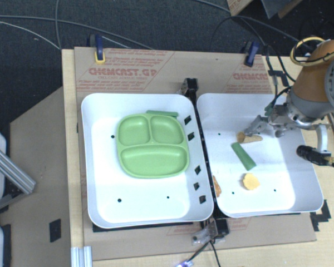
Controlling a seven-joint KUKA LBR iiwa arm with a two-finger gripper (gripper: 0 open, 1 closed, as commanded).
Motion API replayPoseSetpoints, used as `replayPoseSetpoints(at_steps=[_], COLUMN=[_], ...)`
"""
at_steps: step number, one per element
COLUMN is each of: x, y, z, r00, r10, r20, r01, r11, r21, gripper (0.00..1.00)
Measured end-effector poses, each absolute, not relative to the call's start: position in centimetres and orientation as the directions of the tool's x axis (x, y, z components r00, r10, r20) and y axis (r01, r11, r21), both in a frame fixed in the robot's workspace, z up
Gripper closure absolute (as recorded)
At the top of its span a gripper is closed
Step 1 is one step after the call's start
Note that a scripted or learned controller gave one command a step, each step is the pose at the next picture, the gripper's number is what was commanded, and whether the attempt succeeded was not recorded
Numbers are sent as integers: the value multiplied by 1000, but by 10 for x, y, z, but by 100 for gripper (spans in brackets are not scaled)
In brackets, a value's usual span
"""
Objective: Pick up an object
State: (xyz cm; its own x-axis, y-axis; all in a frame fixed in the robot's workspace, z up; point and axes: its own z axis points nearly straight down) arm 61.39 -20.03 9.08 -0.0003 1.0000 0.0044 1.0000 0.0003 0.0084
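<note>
I read this as a robotics lab: two shallow white plastic bins [100, 204] sit on a brown board bench [128, 65] held by blue clamps [98, 46]. Loose grey cables [55, 15] cross the dark carpeted floor [22, 65].

The arm [317, 77] runs off the frame's right edge. Its claw [255, 128] is too small to read, and it overlaps a tan piece [250, 138]. The green plate [152, 146] hides most of a flat green strip [162, 113].
</note>
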Motion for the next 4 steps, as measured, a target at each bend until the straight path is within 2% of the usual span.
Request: replayPoseSetpoints(at_steps=[1,2,4], x=[614,613,613], y=[-201,-202,-201], z=[102,147,267], r00=[-2,0,-2], r10=[1000,1000,1000], r20=[-1,-2,-3], r01=[1000,1000,1000], r11=[2,0,2], r21=[13,5,8], gripper=[100,100,100])
